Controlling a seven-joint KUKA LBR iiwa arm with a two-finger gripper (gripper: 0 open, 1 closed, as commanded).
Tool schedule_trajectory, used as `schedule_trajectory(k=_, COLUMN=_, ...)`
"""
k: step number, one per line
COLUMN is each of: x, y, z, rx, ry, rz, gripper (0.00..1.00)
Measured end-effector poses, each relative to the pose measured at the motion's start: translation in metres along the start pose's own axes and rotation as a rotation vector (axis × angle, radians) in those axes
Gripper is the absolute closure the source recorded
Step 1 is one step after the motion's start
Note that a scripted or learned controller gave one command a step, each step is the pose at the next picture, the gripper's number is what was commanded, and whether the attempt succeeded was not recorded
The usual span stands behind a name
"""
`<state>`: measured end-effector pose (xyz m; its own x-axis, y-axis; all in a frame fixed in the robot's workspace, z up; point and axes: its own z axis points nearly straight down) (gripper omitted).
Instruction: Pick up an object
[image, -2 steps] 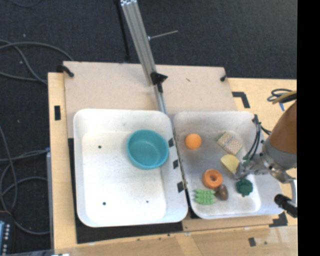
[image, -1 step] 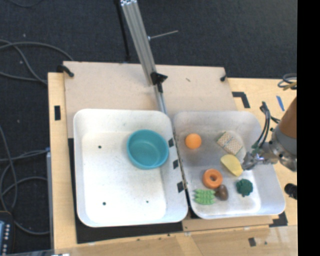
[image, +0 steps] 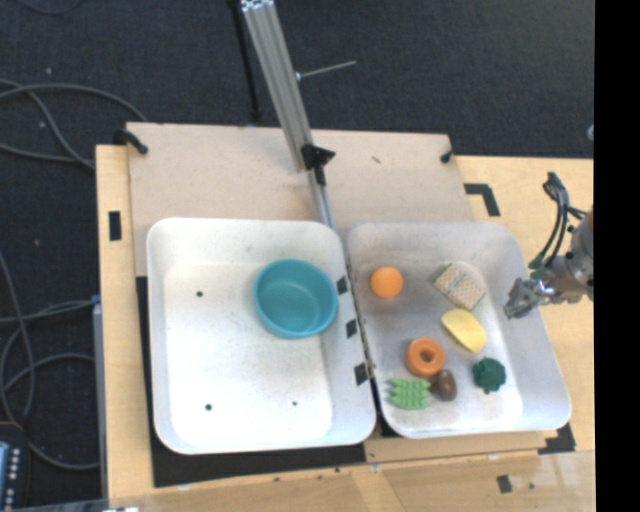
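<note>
Dark carpet with loose cables surrounds a pale wooden table bearing two white bins. Left bin: one blue bowl, near its inner wall. Right bin: orange ball, speckled sponge, yellow wedge, orange ring, green comb-like piece, brown lump, dark green floret. Gripper hangs over the right bin's outer rim, at the table's right edge; whether it is open or closed cannot be told. Nearest items, sponge and wedge, lie just inward toward the table's centre.

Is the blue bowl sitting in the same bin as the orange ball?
No, the blue bowl sits in the left bin, while the orange ball lies in the right bin.
</note>
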<state>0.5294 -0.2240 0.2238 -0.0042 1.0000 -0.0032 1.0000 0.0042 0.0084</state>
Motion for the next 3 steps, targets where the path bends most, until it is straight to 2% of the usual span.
schedule_trajectory(k=1, x=-0.001, y=0.002, z=-0.054, rx=0.001, ry=0.000, rz=-0.001, gripper=1.00)
schedule_trajectory(k=2, x=0.043, y=0.025, z=-0.041, rx=0.008, ry=0.002, rz=-0.001, gripper=1.00)
schedule_trajectory(k=3, x=0.092, y=0.051, z=-0.030, rx=0.006, ry=0.002, rz=-0.001, gripper=1.00)
